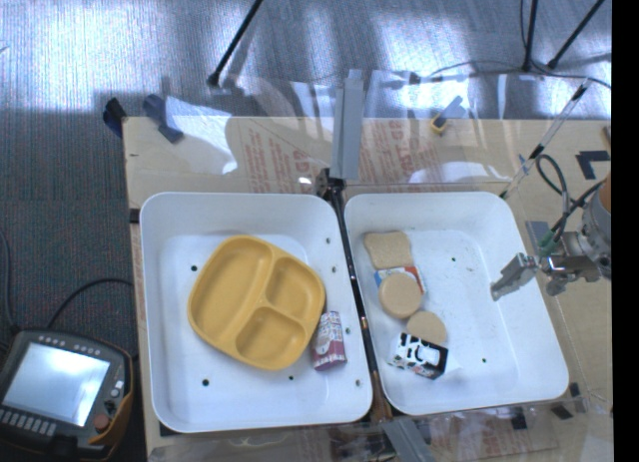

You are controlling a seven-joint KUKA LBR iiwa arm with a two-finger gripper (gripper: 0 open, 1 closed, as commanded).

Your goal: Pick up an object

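Observation:
The right bin [499, 370] holds a tan square slice [387, 248], a round tan disc [401, 295] lying on a small blue and red packet, a second tan disc [427, 326] and a black-and-white carton [419, 355]. All of them lie along that bin's left side. My gripper [527, 286] hangs over the bin's right part, well to the right of these objects and touching none. It looks open, with nothing between its fingers. A yellow divided plate [258, 300] and a maroon packet [328, 340] lie in the left bin [165, 350].
A raised divider [344, 250] separates the two bins. Clear plastic sheeting [399, 141] and a grey post stand behind them. Tripod legs cross the floor at the back. A teach pendant [60, 385] sits at the lower left, off the bench.

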